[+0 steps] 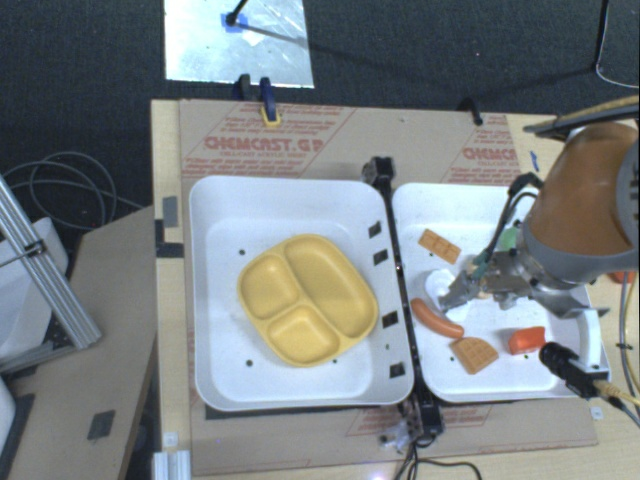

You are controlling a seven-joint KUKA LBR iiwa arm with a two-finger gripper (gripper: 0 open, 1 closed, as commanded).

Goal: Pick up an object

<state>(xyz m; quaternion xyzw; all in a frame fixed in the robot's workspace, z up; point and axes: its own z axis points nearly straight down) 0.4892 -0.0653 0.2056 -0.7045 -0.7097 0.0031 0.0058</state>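
Jaws [452, 299] just above sausage [437, 319] — contact unclear.

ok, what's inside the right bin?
In the right bin: a cracker at the back, a sausage, a second cracker and an orange-red piece near the front. The hand and arm cover the middle and right side.
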